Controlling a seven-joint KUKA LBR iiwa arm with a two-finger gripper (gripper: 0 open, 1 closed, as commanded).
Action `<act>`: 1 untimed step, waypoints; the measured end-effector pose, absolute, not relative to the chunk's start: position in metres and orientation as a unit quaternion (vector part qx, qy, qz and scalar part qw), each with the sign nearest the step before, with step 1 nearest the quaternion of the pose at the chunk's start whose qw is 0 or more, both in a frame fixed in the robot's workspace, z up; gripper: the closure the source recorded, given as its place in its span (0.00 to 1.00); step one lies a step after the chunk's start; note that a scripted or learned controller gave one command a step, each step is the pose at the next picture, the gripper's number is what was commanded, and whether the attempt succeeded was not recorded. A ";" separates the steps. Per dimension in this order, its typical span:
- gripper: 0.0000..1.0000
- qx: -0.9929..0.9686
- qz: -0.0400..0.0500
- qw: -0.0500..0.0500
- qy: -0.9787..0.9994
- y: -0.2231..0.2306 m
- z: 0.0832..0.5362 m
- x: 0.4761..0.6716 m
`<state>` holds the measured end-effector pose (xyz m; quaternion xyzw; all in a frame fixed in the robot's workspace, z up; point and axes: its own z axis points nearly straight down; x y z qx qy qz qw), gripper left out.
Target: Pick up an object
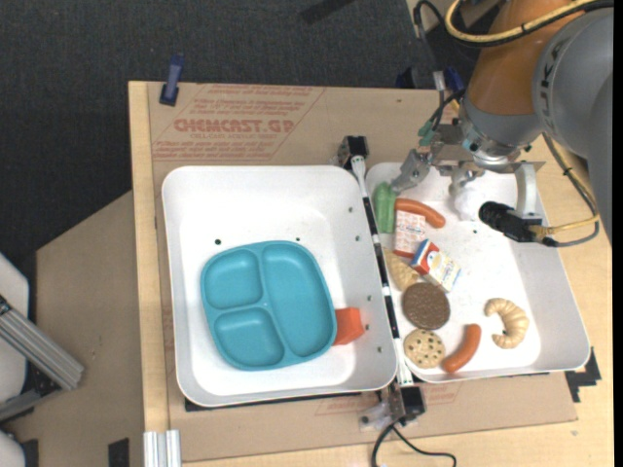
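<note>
My gripper hangs over the far end of the right bin, open, with nothing between its fingers. Just below it lies a red sausage, with a green pickle-like piece against the bin's left wall. Nearer the front are a red and white packet, a small blue and red packet, a dark round cookie, a chip cookie, a second sausage and a croissant.
The left bin holds a teal divided plate and an orange block by its right wall. Both bins rest on a cardboard sheet. The arm reaches in from the upper right.
</note>
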<state>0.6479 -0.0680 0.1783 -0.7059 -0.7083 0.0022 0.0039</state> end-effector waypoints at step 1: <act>0.00 -0.708 0.003 0.003 -0.706 -0.102 0.079 0.643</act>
